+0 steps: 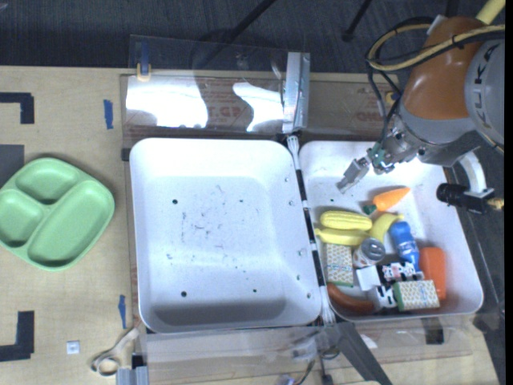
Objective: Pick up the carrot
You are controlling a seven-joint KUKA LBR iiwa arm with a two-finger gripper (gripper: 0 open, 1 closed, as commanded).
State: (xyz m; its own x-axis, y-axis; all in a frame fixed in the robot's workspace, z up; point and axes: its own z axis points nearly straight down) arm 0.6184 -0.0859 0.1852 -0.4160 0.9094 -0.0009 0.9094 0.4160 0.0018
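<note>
Carrot waiting in the right bin, gripper above it.

We see the carrot (389, 198) lying near the far edge of the right bin (473, 287), just beyond the bananas (345, 225). The gripper (362, 167) hovers nearby, holding nothing; we cannot tell how its jaws stand.

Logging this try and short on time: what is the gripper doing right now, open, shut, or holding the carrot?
Gripper: open, holding nothing, above the right bin; the carrot lies apart from it in that bin.
</note>
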